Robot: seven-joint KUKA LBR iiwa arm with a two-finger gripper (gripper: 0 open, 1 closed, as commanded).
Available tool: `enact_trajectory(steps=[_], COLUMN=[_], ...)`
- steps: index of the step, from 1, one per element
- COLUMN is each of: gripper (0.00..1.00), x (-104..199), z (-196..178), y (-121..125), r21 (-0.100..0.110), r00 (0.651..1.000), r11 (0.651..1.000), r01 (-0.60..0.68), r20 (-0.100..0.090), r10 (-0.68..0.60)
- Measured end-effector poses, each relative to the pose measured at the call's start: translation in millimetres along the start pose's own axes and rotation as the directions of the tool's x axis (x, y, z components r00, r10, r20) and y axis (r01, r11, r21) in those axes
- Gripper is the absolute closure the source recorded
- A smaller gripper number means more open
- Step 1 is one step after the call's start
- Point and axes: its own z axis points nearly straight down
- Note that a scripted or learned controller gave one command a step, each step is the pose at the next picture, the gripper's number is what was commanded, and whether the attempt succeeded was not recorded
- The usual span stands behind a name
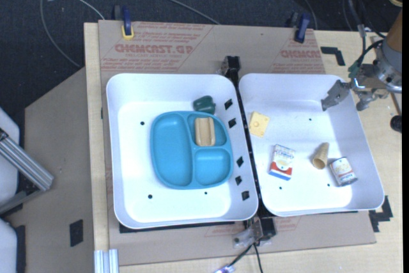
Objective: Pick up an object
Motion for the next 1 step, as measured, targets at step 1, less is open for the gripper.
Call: enact_trajectory(steps=[1], gripper=[0.00], x=[0.7], z=[-8.1], y=[2.9], r21=[-0.014], r00=[1.000], r11=[1.000], r01=[0.004], r20=[0.003], r10=[-0.004])
